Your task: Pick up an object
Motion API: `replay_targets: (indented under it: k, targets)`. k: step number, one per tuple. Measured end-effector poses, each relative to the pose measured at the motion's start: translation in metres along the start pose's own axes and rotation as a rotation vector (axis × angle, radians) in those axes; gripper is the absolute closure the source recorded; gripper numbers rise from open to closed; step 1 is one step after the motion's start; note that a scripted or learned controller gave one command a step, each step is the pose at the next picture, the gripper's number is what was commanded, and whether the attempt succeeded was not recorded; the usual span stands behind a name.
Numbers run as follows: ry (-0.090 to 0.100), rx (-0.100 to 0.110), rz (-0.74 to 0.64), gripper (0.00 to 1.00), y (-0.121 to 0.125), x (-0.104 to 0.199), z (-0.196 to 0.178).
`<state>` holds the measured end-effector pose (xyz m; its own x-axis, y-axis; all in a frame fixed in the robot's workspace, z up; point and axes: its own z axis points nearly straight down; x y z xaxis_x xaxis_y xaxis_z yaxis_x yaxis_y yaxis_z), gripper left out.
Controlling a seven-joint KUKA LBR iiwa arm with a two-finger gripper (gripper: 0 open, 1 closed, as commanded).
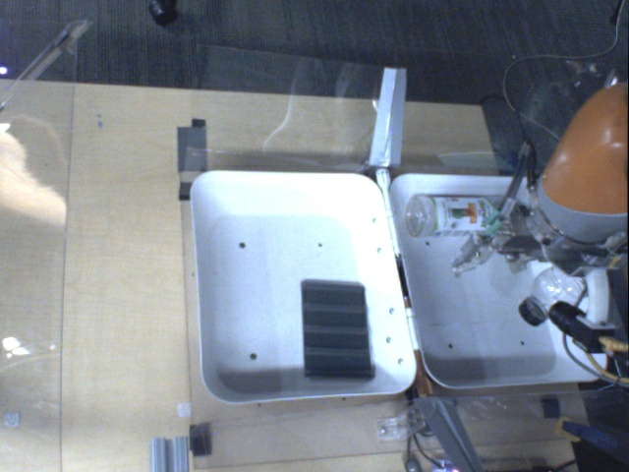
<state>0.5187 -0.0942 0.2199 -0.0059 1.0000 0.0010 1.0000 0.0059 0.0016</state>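
Camera view: I see gripper [472, 251] in right bin [491, 367], center-right of frame. Clear bottle [447, 214] lies just above-left of it, long side running left-right, cap end toward gripper. Can't tell if gripper open or closed.

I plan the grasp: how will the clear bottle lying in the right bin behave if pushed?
The clear bottle lies on its side, so it would probably roll. It looks like thin plastic, likely light and somewhat slippery. The gripper is close beside it.
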Motion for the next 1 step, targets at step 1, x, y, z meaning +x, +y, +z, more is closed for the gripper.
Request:
replay_targets:
  k: [1]
  targets:
    - [0.0, -0.003, 0.016, 0.0, 0.0169, 0.0072, 0.1254]
